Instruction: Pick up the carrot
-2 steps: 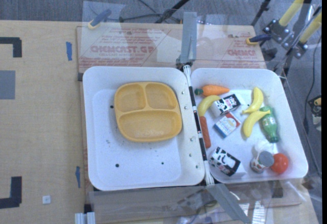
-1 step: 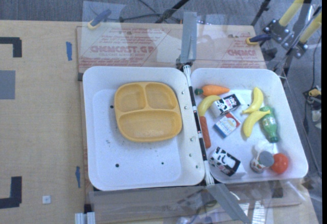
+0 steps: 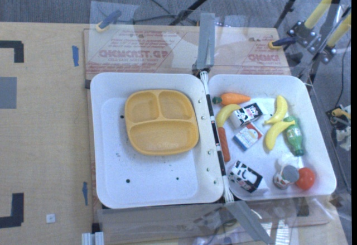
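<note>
The carrot [image 3: 235, 98] is orange with a small green top and lies flat near the far left corner of the right bin [image 3: 318, 126]. A yellow banana [image 3: 225, 114] lies just in front of it, nearly touching. A black-and-white carton [image 3: 246, 114] sits to the carrot's front right.
The right bin also holds two more bananas [image 3: 277, 123], a green bottle [image 3: 294, 139], a small blue-and-white carton [image 3: 247, 136], a red sausage [image 3: 223, 144], another black-and-white carton [image 3: 245, 176], a can [image 3: 285, 176] and a tomato [image 3: 305, 178]. The left bin [image 3: 106, 143] holds a yellow divided plate [image 3: 162, 122].
</note>
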Available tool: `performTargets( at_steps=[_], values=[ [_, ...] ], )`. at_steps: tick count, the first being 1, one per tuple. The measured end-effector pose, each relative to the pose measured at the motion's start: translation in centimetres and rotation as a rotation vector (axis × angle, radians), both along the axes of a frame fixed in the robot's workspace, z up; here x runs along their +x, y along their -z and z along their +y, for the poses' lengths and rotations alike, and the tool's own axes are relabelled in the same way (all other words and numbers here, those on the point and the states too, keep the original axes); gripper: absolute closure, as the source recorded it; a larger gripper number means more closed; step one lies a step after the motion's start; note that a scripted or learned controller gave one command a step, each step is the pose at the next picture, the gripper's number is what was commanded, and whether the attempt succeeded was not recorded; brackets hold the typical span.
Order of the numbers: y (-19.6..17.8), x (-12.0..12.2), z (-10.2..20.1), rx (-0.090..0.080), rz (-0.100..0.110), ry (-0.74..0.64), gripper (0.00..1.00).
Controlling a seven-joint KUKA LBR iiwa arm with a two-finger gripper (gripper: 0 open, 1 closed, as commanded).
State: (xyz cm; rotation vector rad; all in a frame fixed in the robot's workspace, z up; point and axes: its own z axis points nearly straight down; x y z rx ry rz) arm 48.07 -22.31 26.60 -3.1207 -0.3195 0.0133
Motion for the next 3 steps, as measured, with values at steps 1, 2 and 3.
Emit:
performTargets(
  at_steps=[1,2,3],
  values=[
    [-4.4,0.1,0.0,-0.004,-0.003,-0.001,1.0],
    [0.6,0.0,3.2,0.001,-0.001,-0.177,1.0],
    [-16.3,0.8,3.4,-0.005,-0.002,0.0,1.0]
  ],
)
